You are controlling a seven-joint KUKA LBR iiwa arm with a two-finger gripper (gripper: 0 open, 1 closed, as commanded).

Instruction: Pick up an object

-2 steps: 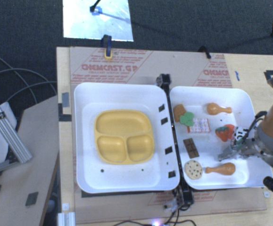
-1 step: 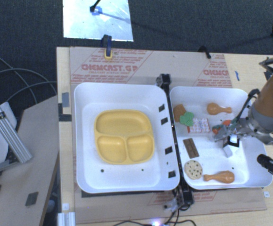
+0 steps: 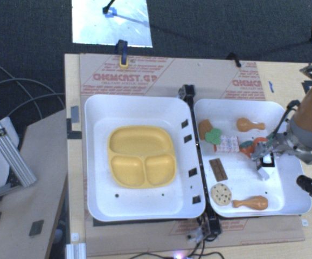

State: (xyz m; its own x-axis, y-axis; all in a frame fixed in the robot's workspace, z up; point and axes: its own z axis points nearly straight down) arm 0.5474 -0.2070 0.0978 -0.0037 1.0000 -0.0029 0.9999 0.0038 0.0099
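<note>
A: From the overhead camera, where's the gripper?

B: Low over the right bin, at its right-hand middle. Whether it is open or closed I cannot tell.

A: What lies nearest?

B: An orange-red toy, just left of it, maybe touching. Beside that is a red-and-white packet, then a green piece.

A: Farther off?

B: A drumstick above, another drumstick below, a cookie and a chocolate bar. The yellow tray sits in the left bin.
</note>
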